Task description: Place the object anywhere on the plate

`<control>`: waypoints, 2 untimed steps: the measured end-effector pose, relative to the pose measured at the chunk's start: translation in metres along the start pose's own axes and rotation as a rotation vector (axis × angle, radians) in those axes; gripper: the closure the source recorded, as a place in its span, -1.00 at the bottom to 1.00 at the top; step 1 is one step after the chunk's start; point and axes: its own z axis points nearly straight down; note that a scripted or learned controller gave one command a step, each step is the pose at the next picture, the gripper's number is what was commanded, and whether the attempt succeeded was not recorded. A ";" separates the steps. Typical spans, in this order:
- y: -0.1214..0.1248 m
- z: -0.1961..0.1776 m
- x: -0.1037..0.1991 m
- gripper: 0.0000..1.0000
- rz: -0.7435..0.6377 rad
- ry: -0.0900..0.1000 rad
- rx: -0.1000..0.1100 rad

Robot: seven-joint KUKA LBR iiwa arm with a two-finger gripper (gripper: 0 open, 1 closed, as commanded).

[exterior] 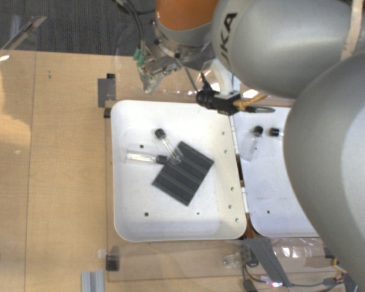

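A dark grey ribbed square plate [184, 173] lies tilted in the middle of the left bin [134, 218]. Two clear tubes with black caps rest beside it. One tube [165, 141] touches the plate's upper left edge, and the other tube [143, 157] lies flat just left of the plate. My gripper [148, 78] hangs over the back rim of the left bin, well behind the tubes and the plate. I see nothing in it.
The right bin [274, 218] holds two small black pieces [257, 130] [274, 132] and a clear tube [250, 148] near its back left corner. The grey arm covers much of the right bin. Bare wooden bench lies to the left.
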 end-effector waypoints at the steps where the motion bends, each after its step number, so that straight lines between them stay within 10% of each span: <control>1: 0.000 0.000 0.000 -1.00 0.000 0.000 0.001; 2: -0.033 0.156 0.004 -1.00 0.243 0.004 0.019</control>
